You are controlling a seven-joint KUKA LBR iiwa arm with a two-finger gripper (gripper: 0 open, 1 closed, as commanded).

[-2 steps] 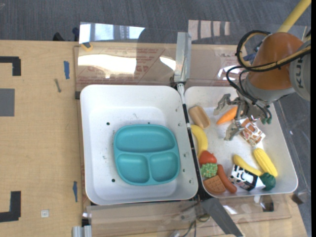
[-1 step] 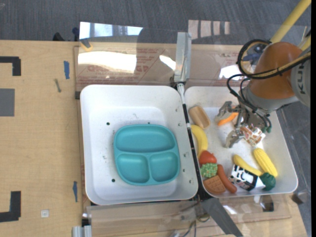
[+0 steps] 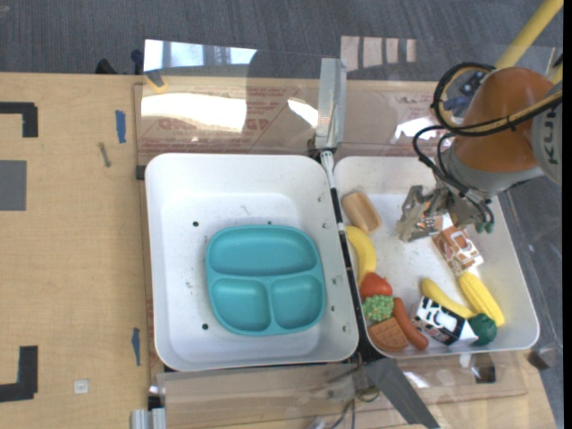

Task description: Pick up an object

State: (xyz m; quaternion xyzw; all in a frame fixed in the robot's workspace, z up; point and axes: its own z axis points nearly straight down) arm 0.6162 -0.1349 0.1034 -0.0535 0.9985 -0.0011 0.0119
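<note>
My gripper [image 3: 429,214] hangs over the upper middle of the right bin [image 3: 523,304], below the orange wrist band. A red-and-white carton [image 3: 458,250] lies just below and right of it, and a tan bread roll [image 3: 360,210] lies to its left. Further down are a banana [image 3: 362,248], a red tomato [image 3: 376,285], a green broccoli piece [image 3: 380,308], a sausage [image 3: 411,326], a black-and-white box [image 3: 442,322] and a corn cob [image 3: 480,298]. No object is clearly seen in the gripper.
The left bin [image 3: 170,239] holds a teal divided plate [image 3: 265,277]. A ridge between the bins [image 3: 338,239] runs top to bottom. Brown cardboard [image 3: 63,239] covers the bench at left. A clear panel [image 3: 241,114] stands behind the bins.
</note>
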